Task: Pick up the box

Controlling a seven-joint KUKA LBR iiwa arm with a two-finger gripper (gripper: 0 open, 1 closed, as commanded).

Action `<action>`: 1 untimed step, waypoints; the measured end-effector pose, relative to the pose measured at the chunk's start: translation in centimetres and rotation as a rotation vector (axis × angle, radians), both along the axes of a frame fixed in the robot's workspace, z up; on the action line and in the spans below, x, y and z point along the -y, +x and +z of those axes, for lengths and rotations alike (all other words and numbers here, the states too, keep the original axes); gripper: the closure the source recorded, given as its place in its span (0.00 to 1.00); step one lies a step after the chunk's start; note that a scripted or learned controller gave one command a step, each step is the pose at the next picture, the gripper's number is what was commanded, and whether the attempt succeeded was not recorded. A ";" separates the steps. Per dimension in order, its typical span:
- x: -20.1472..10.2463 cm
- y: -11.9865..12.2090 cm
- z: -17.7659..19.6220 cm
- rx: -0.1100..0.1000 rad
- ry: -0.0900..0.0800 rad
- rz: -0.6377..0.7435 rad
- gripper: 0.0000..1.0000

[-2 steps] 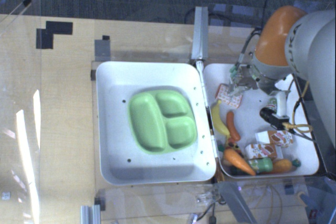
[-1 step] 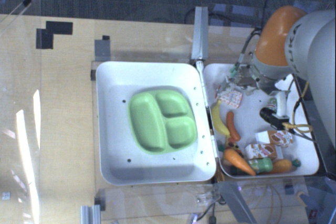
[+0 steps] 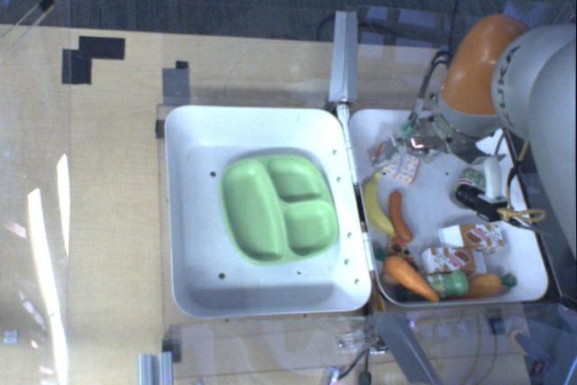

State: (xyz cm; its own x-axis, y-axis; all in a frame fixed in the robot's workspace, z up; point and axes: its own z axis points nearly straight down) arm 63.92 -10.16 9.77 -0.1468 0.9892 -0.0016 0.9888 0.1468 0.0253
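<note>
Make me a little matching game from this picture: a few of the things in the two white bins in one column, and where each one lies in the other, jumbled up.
Things:
1. green plastic tray with three compartments
2. yellow toy banana
3. small white and red patterned box
4. orange toy carrot

Places:
A. near corner of the right bin
B. under the claw, far end of the right bin
C. middle of the left bin
D. along the right bin's left wall

Pairs: 1-C, 2-D, 3-B, 4-A
</note>
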 end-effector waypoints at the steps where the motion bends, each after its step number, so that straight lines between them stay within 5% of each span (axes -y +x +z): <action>1: 0.1 0.4 1.5 0.016 -0.006 0.001 1.00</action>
